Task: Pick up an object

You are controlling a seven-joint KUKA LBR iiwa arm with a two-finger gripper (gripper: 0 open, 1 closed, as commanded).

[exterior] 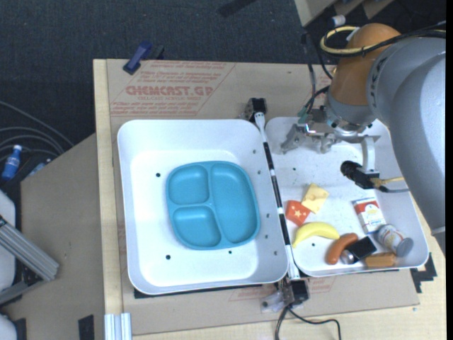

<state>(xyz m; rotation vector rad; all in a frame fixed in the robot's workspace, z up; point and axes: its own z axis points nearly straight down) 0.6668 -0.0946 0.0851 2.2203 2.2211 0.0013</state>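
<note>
The gripper (309, 137) hangs over the far end of the right bin (417, 222), above bare white floor. Its metal parts are seen from above, at an angle that hides whether it is apart or together; I cannot tell, and nothing shows clamped in it. All the candidates for picking lie on the camera's side of it, towards the bin's near end. Closest is a pale yellow wedge (316, 196), almost straight down the view from the gripper, with a small red piece (295, 211) touching or just beside it towards the divider between the bins. Beyond those lies a banana (316, 231), its long axis running roughly across the bin, and past it an orange-red sausage (341, 247) angled up to the right, crowded by a black block (363, 247). A small red-and-white carton (367, 214) sits further to the arm's side. The wedge looks the likeliest target, as it is nearest and has the most open floor around it; reaching it would call for a short move straight towards the camera, then a descent. Farthest off, well apart in the left bin (134, 190), rests a blue divided plate (211, 204).
</note>
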